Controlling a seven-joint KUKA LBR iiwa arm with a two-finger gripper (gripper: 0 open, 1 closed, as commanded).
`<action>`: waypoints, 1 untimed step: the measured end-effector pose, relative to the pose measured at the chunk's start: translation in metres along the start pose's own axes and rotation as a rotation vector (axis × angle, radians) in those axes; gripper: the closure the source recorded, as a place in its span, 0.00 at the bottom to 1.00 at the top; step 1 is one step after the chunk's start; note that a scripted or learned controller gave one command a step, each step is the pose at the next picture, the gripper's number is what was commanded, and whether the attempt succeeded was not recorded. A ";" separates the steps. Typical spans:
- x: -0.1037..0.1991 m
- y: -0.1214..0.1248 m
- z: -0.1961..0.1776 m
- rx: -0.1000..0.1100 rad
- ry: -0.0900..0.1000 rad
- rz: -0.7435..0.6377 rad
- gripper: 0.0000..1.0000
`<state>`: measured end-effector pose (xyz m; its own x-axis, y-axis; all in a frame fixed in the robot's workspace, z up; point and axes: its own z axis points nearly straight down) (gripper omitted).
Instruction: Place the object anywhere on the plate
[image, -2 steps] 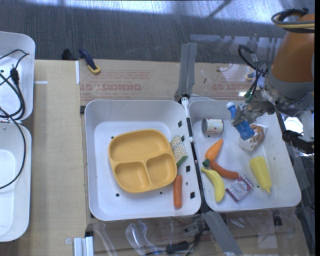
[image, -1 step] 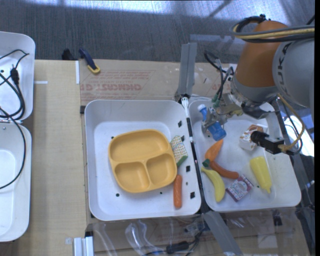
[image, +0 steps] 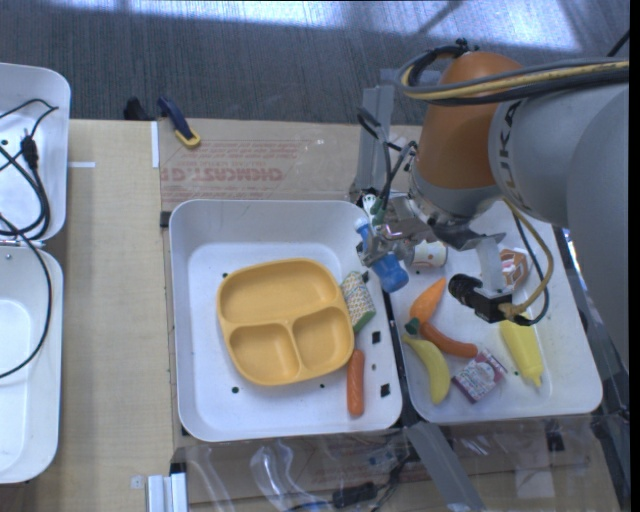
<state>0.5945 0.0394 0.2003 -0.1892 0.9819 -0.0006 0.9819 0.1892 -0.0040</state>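
The yellow three-compartment plate (image: 283, 320) lies in the left one of the two bins near the arm. My gripper (image: 385, 248) hangs over the divide between the two bins, just right of the plate's upper right corner. A small blue cylinder-like object (image: 391, 273) sits directly under the gripper's tip, at the rim between the bins. Whether it is held or resting there cannot be made out.
A patterned wedge (image: 357, 298) and an orange sausage-like piece (image: 355, 382) lie in the plate's bin (image: 200, 400), right of the plate. The right bin (image: 575, 385) holds a carrot (image: 429, 299), banana (image: 431, 367), pink packet (image: 478, 378), yellow item (image: 525, 350) and white cup (image: 431, 254).
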 end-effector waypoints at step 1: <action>0.071 -0.001 -0.001 0.000 -0.001 0.187 1.00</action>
<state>0.5801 0.1089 0.2010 -0.0030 1.0000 -0.0021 1.0000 0.0030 -0.0034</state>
